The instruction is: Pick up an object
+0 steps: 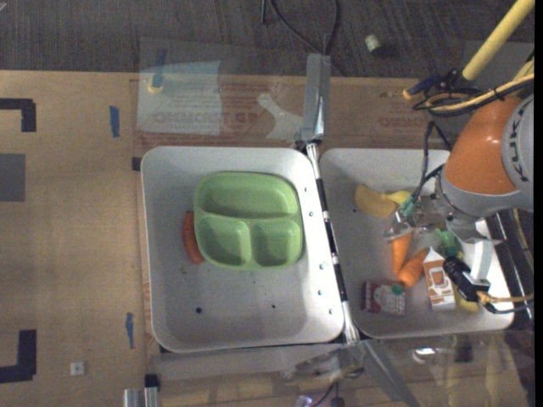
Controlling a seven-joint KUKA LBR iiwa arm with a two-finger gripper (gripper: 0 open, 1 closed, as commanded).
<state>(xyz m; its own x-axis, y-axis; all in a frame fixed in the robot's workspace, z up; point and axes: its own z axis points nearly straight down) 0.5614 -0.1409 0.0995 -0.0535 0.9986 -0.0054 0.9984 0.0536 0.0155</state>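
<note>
At the lower right of the frame, the right bin [373, 325] holds a red packet [383, 298], a small orange-and-white carton [438, 283] and two carrots [405, 259] lying side by side. The gripper [413, 225] hangs just above the upper ends of the carrots; whether it is open or closed cannot be told. A yellow banana [374, 201] lies just up and left of the gripper. In the left bin [170, 295], at frame centre, a green divided tray [249, 220] rests, with an orange-red sausage-shaped item [192, 237] touching its left edge.
</note>
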